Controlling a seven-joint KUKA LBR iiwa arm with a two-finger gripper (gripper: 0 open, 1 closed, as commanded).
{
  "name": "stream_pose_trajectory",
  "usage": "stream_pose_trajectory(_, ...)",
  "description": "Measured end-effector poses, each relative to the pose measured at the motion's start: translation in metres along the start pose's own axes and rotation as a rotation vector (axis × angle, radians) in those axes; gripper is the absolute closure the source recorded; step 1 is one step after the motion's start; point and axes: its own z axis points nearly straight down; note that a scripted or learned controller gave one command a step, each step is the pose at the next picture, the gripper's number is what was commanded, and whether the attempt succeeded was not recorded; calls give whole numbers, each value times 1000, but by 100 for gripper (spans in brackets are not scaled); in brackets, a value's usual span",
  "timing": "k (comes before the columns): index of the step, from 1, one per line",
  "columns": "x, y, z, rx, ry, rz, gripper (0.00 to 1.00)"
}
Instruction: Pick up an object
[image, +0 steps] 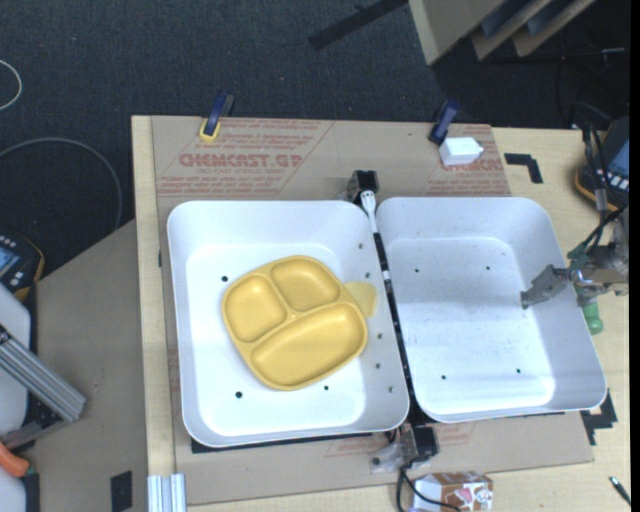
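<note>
Here I see the gripper (545, 287) at the right bin's (480, 390) right edge, gripping nothing; whether it is open or closed I cannot tell. The yellow divided plate (293, 322) lies in the left bin (200, 400), well apart, its long axis slanting toward the gripper's side.

Two bins side by side on a board (300, 150) atop the table (140, 300), left bin (190, 300) and right bin (480, 400) touching along their inner rims. In the left bin, a divided plate (293, 322) lying flat near the middle, with a small item (362, 296) tucked against its right edge, close to the shared rim. Over the right bin's right rim, the pincer (540, 288) reaching in from the right. Behind the bins, two clamps (213, 117) on the board's far edge and a small block (460, 151) beside the right one.
</note>
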Motion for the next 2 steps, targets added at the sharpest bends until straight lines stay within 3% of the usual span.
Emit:
stream_pose_trajectory(1, 18, -32, -137, -14, -5, -2, 0)
stream_pose_trajectory(2, 21, -31, -334, -23, -9, -2, 0)
